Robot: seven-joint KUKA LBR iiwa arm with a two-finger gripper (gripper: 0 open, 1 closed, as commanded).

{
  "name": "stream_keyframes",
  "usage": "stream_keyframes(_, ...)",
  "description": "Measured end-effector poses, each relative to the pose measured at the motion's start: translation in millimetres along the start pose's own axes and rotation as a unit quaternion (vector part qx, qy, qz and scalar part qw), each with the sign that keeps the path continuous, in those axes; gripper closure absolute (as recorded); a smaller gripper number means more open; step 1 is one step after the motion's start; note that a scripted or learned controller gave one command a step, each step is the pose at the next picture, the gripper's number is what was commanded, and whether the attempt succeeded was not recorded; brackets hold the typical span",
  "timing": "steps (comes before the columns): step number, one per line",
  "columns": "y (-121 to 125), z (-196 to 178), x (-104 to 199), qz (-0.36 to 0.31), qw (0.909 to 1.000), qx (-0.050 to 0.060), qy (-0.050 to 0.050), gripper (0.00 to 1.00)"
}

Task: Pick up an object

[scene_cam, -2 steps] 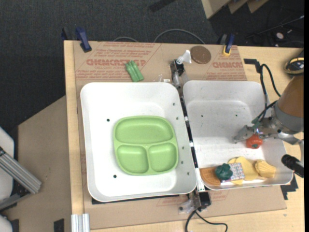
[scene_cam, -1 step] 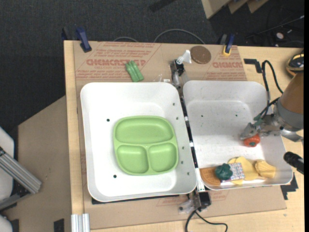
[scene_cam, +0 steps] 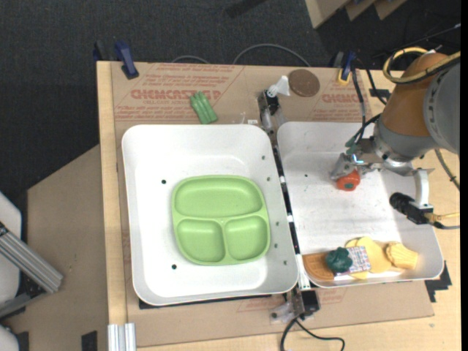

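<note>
Two white bins sit side by side on a cardboard-covered bench. The left bin (scene_cam: 146, 196) holds a green divided plate (scene_cam: 219, 219). In the right bin (scene_cam: 322, 218), the gripper (scene_cam: 349, 168) is lowered over a small orange object (scene_cam: 348, 182), touching it from above; whether it grips cannot be told. Yellow items (scene_cam: 387, 256) and a dark green piece (scene_cam: 338, 259) cluster at the near edge, well apart.

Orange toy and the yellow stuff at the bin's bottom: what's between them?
Nothing: the camera view shows bare white bin floor between the orange toy and the yellow pile.
</note>
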State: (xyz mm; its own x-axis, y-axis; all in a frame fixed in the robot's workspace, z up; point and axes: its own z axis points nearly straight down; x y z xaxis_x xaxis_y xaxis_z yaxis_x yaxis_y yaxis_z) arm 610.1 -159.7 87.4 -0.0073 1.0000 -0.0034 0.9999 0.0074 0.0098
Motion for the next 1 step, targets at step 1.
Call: stream_keyframes(1, 4.0, -114.0, 48.3, 0.000, 1.0000, -0.002, 0.002, 1.00)
